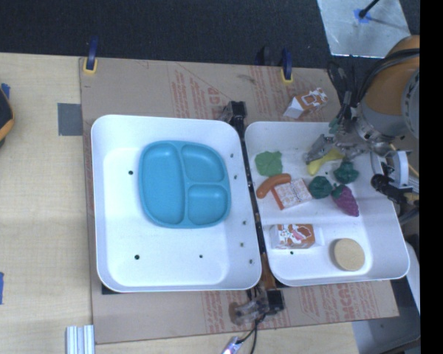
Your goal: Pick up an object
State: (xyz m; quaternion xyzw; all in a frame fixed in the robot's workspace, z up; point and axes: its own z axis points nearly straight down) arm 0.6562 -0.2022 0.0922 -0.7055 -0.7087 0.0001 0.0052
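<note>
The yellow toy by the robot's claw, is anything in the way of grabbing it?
Nothing visible blocks it. The gripper is right at the yellow toy in the right bin. Dark green toys crowd it closely.

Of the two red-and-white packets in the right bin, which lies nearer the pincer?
The upper packet, beside the orange sausage; the other packet lies lower, left of the tan disc.

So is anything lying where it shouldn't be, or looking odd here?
One thing: a small orange-and-white packet lies on the cardboard outside both bins, just beyond the right bin. The other items sit inside that bin, and the blue divided plate rests flat in the left bin.
</note>
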